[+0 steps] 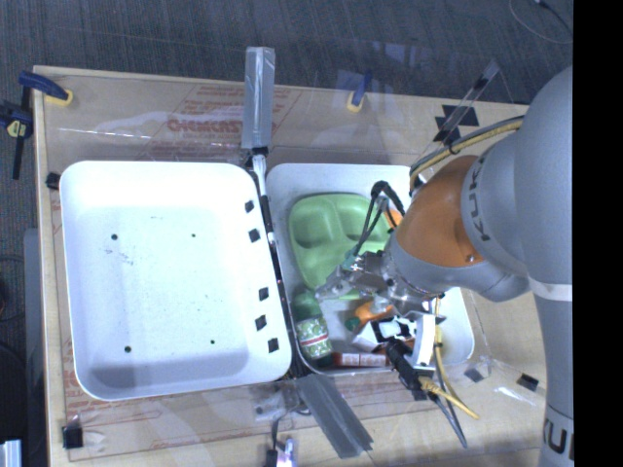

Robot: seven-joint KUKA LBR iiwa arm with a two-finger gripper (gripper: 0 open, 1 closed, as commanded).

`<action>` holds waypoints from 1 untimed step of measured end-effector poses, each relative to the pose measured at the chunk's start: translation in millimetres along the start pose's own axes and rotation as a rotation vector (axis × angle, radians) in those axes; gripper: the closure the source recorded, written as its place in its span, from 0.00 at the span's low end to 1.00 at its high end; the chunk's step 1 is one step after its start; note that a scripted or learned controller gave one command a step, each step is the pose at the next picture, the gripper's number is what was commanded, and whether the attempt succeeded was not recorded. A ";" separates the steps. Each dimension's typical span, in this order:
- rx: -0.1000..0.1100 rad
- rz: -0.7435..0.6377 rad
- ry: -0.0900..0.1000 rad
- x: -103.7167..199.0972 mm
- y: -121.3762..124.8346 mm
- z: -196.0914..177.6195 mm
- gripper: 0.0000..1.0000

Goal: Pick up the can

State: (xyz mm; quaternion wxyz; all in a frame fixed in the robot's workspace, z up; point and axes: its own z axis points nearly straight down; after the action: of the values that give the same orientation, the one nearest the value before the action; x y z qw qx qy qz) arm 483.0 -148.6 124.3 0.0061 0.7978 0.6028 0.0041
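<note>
A grey arm (516,212) with an orange band reaches from the right over the right bin (321,178), its bulk covering much of that bin's right half. The hand (375,305) hangs low amid the clutter near the bin's front; whether it is spread or pressed together cannot be told. The can (312,336), green-labelled with a pale top and lying tilted, sits in the front-left corner of the right bin, close against the wall shared with the left bin (156,280). A green tray (326,232) lies just behind it, leaving little room on that side. An orange item (363,311) and a dark red tube (362,360) crowd the front edge. The wooden counter (146,115) borders both bins.
</note>
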 end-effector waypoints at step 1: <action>-0.001 -0.096 0.006 -43.6 12.4 22.6 0.00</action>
State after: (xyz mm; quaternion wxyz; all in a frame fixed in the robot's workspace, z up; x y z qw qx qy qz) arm 483.3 -194.0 101.9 0.0047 0.7678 0.6406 0.0066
